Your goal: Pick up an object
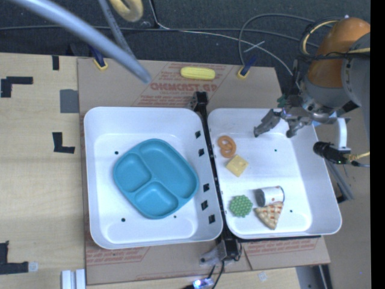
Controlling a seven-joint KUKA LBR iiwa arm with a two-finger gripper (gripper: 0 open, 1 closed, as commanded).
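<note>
Gripper [278,127] spread wide, holding nothing, over right bin [313,179]; pretzel [227,145], cheese cube [237,165], can [269,195] nearby; blue tray [155,177] in left bin [99,179].

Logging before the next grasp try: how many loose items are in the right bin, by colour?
Orange-brown: 1, pretzel
Pale yellow: 1, cheese cube
Green: 1, round green item
White and dark: 1, small can
Orange-tan: 1, pizza slice
Total: 5

- Even, bright overhead light; white bins [301,221] nearly glare.
- Soft, faint shadows.
- Far-left grey pole [78,23] blurred; overall slightly soft.
</note>
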